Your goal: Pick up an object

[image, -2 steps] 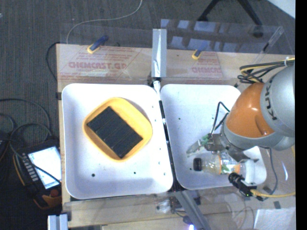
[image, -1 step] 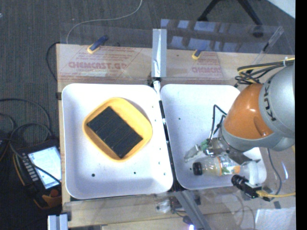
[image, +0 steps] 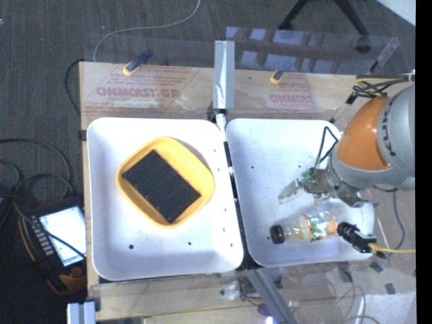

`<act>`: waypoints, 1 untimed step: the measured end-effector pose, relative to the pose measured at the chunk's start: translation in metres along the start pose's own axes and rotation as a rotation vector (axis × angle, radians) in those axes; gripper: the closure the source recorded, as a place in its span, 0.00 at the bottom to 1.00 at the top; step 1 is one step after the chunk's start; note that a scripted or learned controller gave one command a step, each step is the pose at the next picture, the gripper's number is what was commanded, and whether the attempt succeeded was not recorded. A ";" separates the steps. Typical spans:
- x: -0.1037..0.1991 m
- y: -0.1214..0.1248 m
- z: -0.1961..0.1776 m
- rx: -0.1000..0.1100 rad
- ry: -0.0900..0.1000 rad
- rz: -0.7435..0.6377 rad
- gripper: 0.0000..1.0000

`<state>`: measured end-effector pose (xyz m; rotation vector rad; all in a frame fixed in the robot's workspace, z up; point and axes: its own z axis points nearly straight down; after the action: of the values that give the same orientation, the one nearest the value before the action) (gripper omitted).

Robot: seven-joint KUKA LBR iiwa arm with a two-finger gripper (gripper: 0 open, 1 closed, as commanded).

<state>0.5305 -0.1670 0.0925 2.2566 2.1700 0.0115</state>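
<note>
The arm [image: 378, 140] is cut off at the right edge, and its bulk hides the tool [image: 322, 181] and part of the right bin [image: 270, 140].

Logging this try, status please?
Gripper low in right bin. Bottle lying just below it, not held. Yellow dish in left bin, clear of it.

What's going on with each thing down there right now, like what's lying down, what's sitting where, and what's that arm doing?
Plastic bottle: lying on its side in the right bin, dark cap pointing left.
Yellow dish: resting flat in the left bin, with a dark ribbed slab in it.
End effector: low over the right bin, above the bottle; too blurred to judge its grip.
</note>
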 end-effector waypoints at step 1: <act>0.000 0.000 0.000 0.000 0.000 0.000 0.00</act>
<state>0.5305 -0.1670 0.0925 2.2567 2.1700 0.0116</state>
